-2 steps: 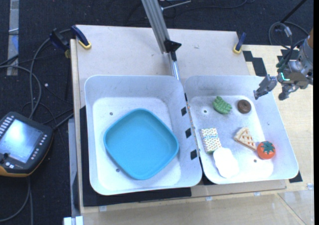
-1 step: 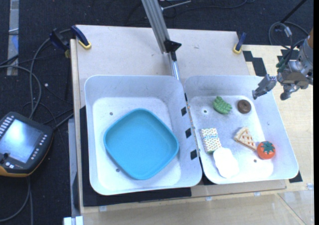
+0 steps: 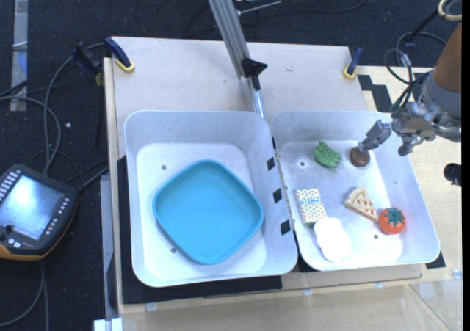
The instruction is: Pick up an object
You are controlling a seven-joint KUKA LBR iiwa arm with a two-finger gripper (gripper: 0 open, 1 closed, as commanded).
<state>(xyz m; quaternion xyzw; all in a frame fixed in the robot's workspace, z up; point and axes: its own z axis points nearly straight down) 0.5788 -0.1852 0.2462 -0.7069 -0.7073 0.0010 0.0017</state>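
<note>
Gripper (image 3: pixel 390 139): my jaws apart, empty, above right bin (image 3: pixel 418 197) | nearest: small brown round piece (image 3: pixel 360 157) | risk: I judge it rolls off, grasp misses.

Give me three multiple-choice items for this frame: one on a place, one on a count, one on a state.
1. Where does the blue plate lie?
A. in the left bin
B. in the right bin
C. on the bench outside both bins

2. How many loose objects lie in the right bin?
A. two
B. four
C. six

3. How do the gripper's fingers stand?
A. shut on the tomato
B. spread apart with nothing between them
C. shut on the green piece

Answers:
1. A: the blue plate rests flat in the left bin.
2. C: the right bin has a green piece, a brown round piece, a checked block, a wedge-shaped slice, a tomato and a white piece.
3. B: the gripper hangs over the bin's far right side, fingers apart, gap bare.
</note>
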